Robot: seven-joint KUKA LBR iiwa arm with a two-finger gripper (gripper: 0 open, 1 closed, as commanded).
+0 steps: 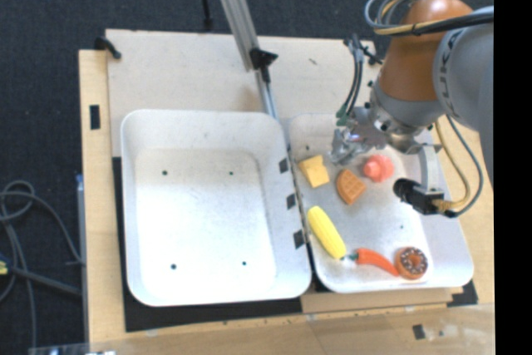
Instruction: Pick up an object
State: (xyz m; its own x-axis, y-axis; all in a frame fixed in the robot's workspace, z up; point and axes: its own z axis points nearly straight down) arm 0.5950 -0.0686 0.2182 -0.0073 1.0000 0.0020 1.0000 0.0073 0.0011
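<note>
White plastic, two shallow bins side by side on a pale wooden bench. The left bin has a bare speckled floor with a few small dark dots. The right bin carries six toy food pieces. A yellow cheese wedge lies near the bin's upper left, close to the shared wall. A tan waffle piece lies just to its right and slightly lower. A pink-red rounded piece lies beside the waffle, up and to the right, apart from it by a narrow gap. A yellow corn cob lies slanted along the bin's left side, lower down. An orange carrot with a green tip lies near the front edge, its leafy end touching or nearly touching the lower end of the corn. A brown doughnut with a pale centre sits just right of the carrot's thin end. The grey arm with its orange band enters from the right and hangs over the back half of the right bin. The gripper is a metallic cluster above the gap between cheese and pink piece, near the bin's rear wall; whether it is open or closed cannot be made out, and no item can be seen in its grasp. A slanted metal pole rises from the bench behind the bins. Black cables lie on the dark carpet at left.
</note>
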